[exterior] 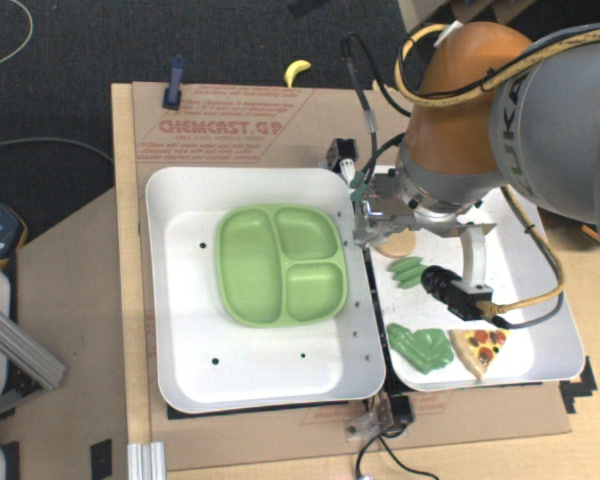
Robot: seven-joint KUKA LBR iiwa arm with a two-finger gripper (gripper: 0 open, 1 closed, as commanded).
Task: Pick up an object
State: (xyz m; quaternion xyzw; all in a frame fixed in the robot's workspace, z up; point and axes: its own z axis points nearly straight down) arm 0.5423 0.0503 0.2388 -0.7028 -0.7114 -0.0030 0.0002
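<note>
Gripper (378, 220) hangs just right of the smooth green divided plate (280, 265), beside the white bin rim (363, 286); whether it is wide or narrow, I cannot tell.

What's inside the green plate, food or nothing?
Empty: all three compartments of the green plate show only bare green.

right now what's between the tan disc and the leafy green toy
In the camera view, a small green pod-shaped piece lies between the tan disc and the leafy green toy.
</note>
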